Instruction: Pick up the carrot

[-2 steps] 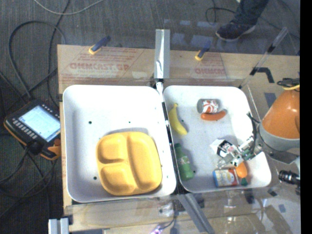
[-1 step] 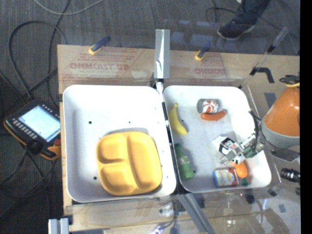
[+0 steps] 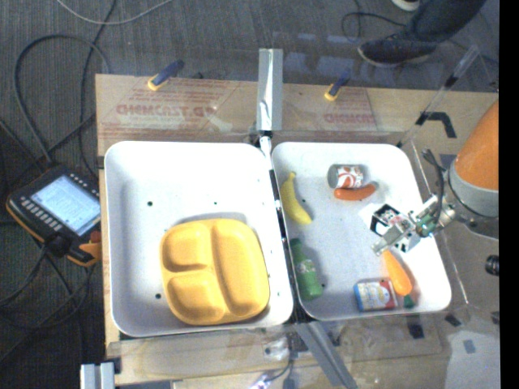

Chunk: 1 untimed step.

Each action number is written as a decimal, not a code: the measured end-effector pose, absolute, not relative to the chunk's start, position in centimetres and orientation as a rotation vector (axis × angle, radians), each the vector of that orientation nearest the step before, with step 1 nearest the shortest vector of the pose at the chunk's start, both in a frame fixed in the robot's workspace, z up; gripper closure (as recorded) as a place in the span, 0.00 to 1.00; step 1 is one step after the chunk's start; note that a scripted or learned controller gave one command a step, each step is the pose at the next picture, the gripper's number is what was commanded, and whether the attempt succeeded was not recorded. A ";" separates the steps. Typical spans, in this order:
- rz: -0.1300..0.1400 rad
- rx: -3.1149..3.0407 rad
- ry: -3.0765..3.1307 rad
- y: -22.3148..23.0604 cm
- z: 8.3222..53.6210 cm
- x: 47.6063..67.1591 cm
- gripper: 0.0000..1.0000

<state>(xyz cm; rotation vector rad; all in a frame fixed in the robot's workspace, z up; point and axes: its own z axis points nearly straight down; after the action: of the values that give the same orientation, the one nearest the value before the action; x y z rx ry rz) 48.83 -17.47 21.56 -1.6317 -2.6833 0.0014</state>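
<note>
Now | carrot (image 3: 398, 273) long axis diagonal, thin end down-right | jaws above its upper end, grip state unclear

This place looks like a robotics lab. Two white bins (image 3: 122, 217) sit side by side on a counter (image 3: 235, 108) made of a plain board held with clamps (image 3: 165, 74). Loose cables (image 3: 73, 23) lie on the grey carpet (image 3: 49, 96). A handheld control pad with a lit screen (image 3: 61, 209) rests at the left. A person's shoes (image 3: 397, 47) stand near the counter.
</note>
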 end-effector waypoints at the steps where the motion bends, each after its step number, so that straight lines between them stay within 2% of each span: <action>1: 0.001 -1.632 -2.683 -17.5 21.6 48.8 0.00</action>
<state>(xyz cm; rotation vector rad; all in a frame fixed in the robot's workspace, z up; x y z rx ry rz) 48.84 -17.47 21.58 -1.6318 -2.6832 0.0005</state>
